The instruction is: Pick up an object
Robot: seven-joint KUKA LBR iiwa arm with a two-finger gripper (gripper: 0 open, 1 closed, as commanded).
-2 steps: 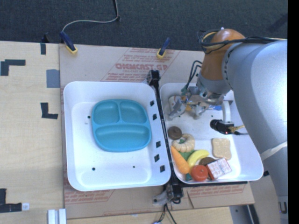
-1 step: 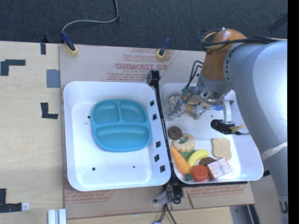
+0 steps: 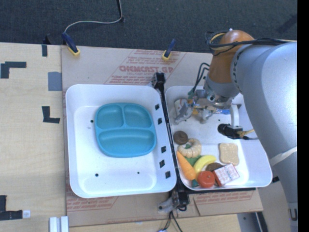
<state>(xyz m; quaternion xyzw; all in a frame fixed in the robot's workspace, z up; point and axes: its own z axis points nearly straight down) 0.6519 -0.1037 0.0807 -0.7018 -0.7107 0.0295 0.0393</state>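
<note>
The toy nearest to being picked up, I think, is the brown round toy [image 3: 181,137]. It lies flat on the floor of the right bin [image 3: 210,138], close to the bin's left wall. The gripper [image 3: 183,111] is above it in the view, so the toy lies at about 6 o'clock from the gripper, near but apart from it. The toy is round and has no long side, so I think the gripper can come down on it turned any way.

I cannot tell if the gripper is open or closed. Its tip is a mix of grey metal and wires, seen from above. No toy looks to be held by it.

Just past the brown toy, at 5 o'clock, sits a pale ring-shaped bun [image 3: 191,148], touching it or almost. Below the bun lies an orange carrot [image 3: 186,165], its long side running from 11 to 5 o'clock. A yellow banana [image 3: 204,162] is beside the carrot. A piece of toast [image 3: 229,153] is at 3 o'clock from the banana. At the near edge are a red tomato [image 3: 206,179] and a red and white box [image 3: 227,174]. A green thing and a dark brown thing peek out among them, too covered to name.

The big grey arm [image 3: 270,81] hides the right bin's far right corner. The left bin [image 3: 82,144] holds a blue plate [image 3: 125,129].
</note>
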